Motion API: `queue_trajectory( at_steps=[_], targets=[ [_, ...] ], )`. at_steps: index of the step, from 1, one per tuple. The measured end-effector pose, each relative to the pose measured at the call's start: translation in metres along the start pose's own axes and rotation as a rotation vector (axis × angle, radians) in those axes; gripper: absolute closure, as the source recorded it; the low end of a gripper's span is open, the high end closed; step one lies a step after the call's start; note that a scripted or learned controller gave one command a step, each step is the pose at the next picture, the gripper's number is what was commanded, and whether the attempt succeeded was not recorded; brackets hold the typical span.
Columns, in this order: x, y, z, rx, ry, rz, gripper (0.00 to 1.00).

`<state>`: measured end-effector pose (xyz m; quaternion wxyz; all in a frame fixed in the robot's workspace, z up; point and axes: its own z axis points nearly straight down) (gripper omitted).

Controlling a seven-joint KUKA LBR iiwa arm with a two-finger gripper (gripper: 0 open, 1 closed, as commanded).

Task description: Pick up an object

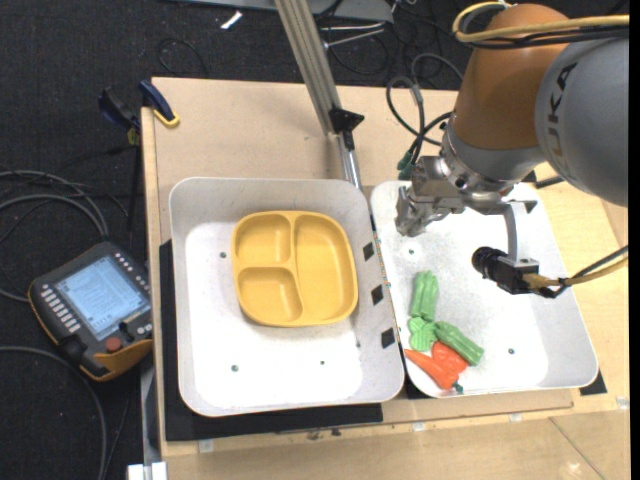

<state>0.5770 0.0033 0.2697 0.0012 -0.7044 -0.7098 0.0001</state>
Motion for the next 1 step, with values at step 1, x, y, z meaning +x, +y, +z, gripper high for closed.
queue_trajectory(
  at_steps=[1],
  targets=[
    [0.0555, -0.0212, 0.0041, 0.000, 0.000, -0.001, 1.00]
  ],
)
